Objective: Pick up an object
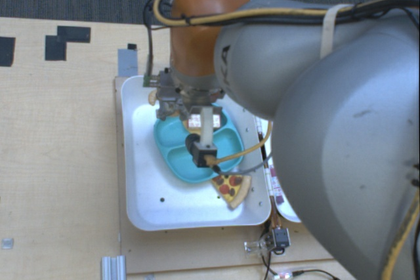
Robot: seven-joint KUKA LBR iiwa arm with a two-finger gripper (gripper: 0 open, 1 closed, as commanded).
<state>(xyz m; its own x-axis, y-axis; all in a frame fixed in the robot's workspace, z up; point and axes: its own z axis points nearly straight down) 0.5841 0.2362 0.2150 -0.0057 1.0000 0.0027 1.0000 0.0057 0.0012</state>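
A teal divided plate [177, 157] lies in the middle of the left white bin [141, 193]. A toy pizza slice [232, 189] rests just off the plate's near right corner. My gripper [172, 107] hangs over the plate's far left part, close to the bin's back wall. The wrist and the orange band [197, 23] hide the plate's far edge. A small tan thing [152, 98] peeks out at the gripper's left side; I cannot make out what it is.
The grey arm covers most of the right bin; only a sliver of its left edge [279, 197] shows. Grey and black blocks [65, 41] sit on the wooden bench behind the bins. A small connector with wires [275, 239] lies at the front.
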